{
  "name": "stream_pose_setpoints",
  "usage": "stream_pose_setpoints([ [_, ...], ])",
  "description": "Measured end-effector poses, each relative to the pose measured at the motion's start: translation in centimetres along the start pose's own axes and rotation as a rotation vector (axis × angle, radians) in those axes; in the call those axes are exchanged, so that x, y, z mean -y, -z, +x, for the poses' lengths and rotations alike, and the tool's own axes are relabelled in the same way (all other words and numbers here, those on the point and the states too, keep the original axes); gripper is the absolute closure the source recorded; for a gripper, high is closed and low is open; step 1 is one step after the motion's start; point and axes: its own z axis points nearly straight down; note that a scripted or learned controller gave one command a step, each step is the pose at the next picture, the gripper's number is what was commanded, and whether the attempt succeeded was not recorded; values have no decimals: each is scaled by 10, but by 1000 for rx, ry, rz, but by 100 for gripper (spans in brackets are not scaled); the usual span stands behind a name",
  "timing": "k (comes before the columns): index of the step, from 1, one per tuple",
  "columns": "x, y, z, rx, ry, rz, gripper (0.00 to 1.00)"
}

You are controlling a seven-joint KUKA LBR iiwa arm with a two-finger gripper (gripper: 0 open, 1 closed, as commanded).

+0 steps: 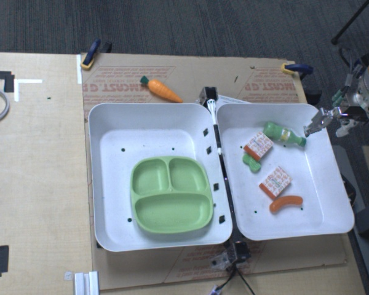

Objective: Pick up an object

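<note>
My claw [328,123] hovers at the right bin's [332,183] far right rim, fingers spread, gripping nothing. Green bottle [283,134] lies just left of it.

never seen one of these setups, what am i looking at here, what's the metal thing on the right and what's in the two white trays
This is one picture from a camera fixed above a workbench, looking down at a slant. The metal thing at the right edge is the tip of a robot arm; its grasping part, the end effector, sits just over the right bin's upper right rim. Nothing can be seen between its fingers.

The left bin holds a green divided plate. The right bin holds small toy foods: a green bottle, two red and white boxes, a small green piece and an orange sausage. A toy carrot lies outside the bins, on the cardboard behind them. The arm's job is to pick up one object; it has not yet.
</note>
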Motion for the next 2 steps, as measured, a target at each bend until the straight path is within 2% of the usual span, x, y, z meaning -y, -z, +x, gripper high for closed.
stream_pose_setpoints([
  [1, 22, -68, 55, -1, -168, 1, 0],
  [2, 20, -128, 120, 0, -266, 0, 0],
])
